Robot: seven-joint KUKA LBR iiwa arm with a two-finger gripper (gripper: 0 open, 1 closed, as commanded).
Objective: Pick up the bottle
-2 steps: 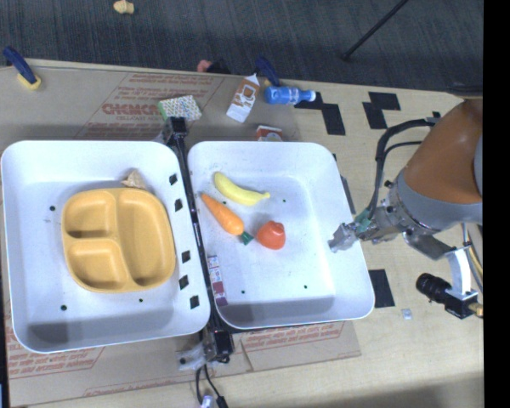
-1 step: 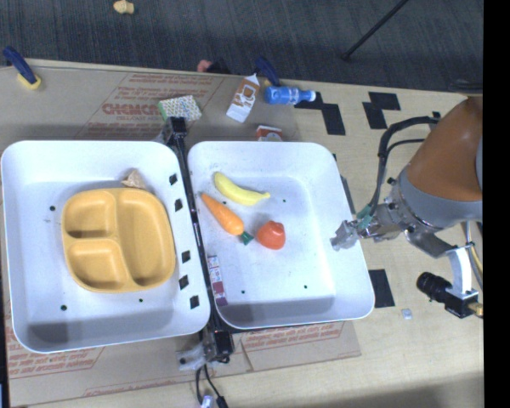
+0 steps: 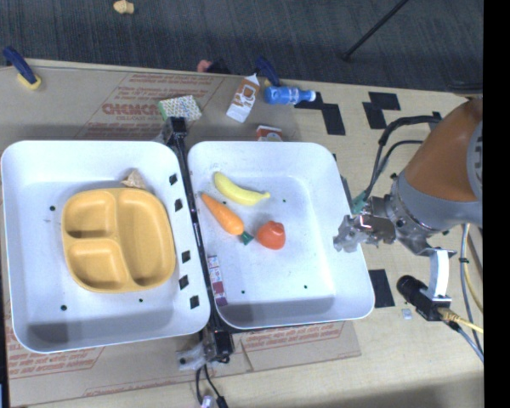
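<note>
The bottle (image 3: 286, 95) lies on the tabletop (image 3: 391, 134) beyond the right bin (image 3: 323, 155), so the end effector (image 3: 350, 233), whose grip I cannot tell, should travel over the rim and descend across its width.

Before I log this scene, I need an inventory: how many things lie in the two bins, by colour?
Yellow: 2, banana and tray
Orange: 1, carrot
Red: 1, tomato
Total: 4

bins (image 3: 34, 168): white plastic, smooth | bench (image 3: 110, 100): matt cardboard | tray (image 3: 117, 238): yellow plastic
</note>
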